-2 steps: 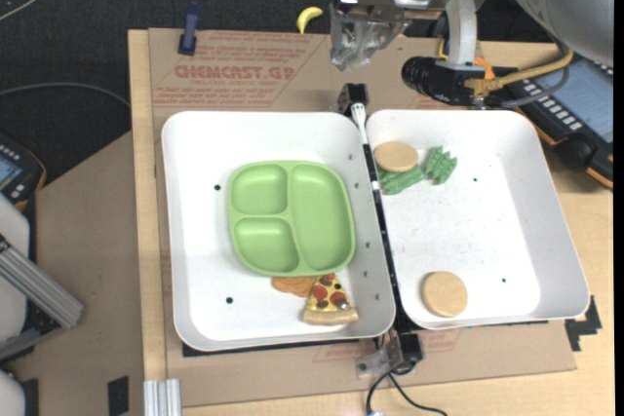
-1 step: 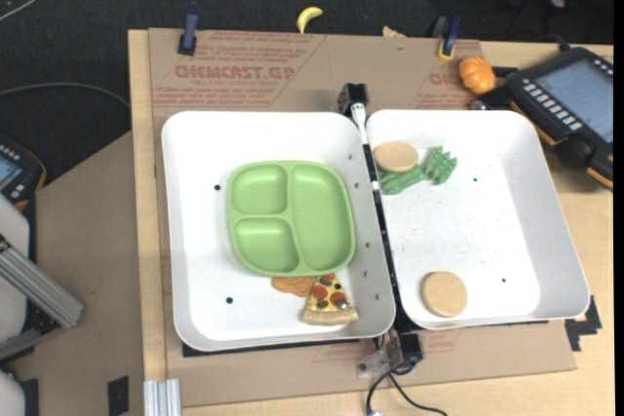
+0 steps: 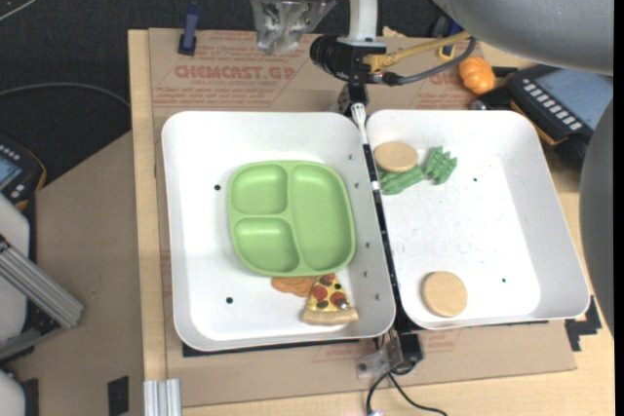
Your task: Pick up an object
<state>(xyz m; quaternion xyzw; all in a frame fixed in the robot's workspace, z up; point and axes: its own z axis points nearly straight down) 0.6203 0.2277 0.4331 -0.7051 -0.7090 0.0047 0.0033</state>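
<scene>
My gripper (image 3: 283, 26) hangs high over the bench's back edge, behind the left bin (image 3: 185, 209), well apart from every object. A green divided plate (image 3: 291, 217) lies in the middle of the left bin. A pizza slice (image 3: 329, 300) and a flat orange-brown piece (image 3: 291, 285) lie at the plate's front edge. In the right bin (image 3: 526, 209) a round tan cookie (image 3: 396, 156) touches a green leafy piece (image 3: 429, 170) near the back left corner. A second tan cookie (image 3: 444, 293) lies near the front.
The bins stand side by side on a cardboard sheet (image 3: 156, 112), their inner rims touching. Behind the right bin sit a small orange object (image 3: 476, 73) and a dark keypad device (image 3: 551, 107). A blue clip (image 3: 188, 31) lies at the cardboard's back left.
</scene>
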